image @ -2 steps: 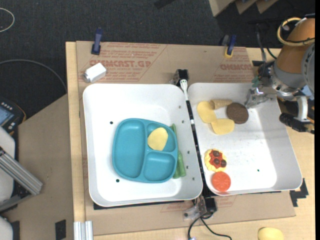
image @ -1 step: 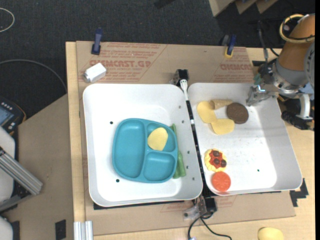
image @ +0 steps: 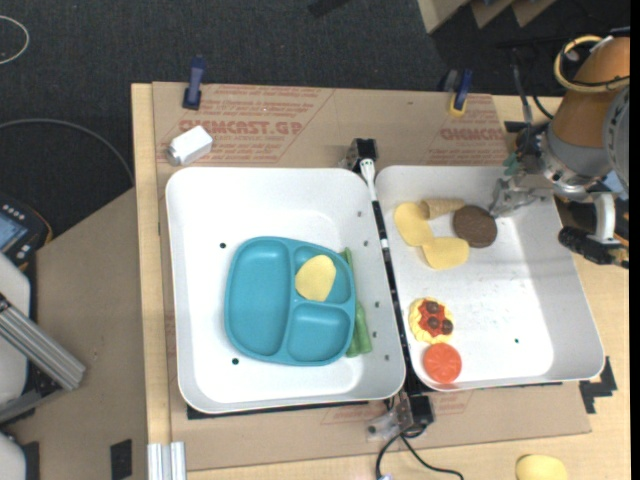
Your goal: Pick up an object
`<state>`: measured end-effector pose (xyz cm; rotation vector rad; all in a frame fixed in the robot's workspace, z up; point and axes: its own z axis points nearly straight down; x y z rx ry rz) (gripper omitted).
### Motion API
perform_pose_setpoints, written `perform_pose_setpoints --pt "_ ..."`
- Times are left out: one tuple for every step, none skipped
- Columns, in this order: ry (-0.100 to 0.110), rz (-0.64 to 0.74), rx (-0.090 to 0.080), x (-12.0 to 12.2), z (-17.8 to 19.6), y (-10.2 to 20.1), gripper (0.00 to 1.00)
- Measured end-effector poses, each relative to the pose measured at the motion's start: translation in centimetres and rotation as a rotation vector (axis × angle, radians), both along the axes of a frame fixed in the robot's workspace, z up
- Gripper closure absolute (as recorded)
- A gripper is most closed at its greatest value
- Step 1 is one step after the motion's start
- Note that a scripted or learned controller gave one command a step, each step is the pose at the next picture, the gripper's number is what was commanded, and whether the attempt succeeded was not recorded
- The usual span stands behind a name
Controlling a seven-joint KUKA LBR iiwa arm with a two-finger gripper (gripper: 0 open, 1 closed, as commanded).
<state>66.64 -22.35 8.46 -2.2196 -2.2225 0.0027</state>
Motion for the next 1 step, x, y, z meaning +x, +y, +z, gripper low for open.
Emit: perform_pose_setpoints --pt "-0.001 0.000 -0.001 0.04 0.09 0.01 1.00"
